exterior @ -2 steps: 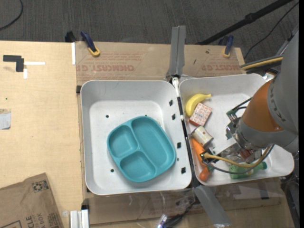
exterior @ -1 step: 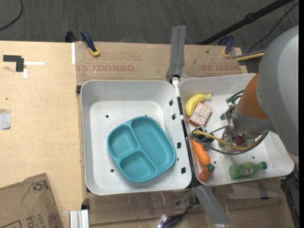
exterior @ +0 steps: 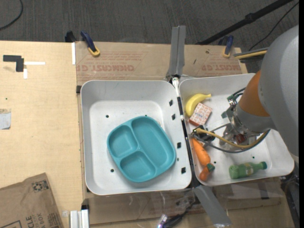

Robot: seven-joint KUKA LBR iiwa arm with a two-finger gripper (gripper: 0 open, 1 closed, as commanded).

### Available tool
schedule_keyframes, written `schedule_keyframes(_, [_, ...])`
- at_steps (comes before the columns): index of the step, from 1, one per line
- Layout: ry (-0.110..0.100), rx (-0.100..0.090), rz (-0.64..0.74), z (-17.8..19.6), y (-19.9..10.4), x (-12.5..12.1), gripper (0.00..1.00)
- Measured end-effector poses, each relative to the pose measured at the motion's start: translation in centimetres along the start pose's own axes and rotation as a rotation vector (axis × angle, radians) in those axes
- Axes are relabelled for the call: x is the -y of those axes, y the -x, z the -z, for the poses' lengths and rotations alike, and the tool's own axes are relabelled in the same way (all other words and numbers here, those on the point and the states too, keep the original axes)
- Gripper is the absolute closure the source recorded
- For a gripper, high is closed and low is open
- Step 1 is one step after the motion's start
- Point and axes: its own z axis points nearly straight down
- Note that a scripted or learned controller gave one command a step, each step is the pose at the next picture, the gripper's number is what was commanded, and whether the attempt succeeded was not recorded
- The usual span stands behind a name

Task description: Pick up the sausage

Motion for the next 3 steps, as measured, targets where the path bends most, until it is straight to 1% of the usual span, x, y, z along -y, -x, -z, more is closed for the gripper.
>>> schedule_keyframes(1, [0.009, -0.019, -0.012, -0.6, 1.9, 0.2, 1.0])
schedule_keyframes(2, [0.007, -0.016, -0.01, 0.1, 1.8, 0.2, 1.0])
schedule_keyframes(3, [-0.006, -0.017, 0.26, -0.4, 3.1, -5.3, 1.0])
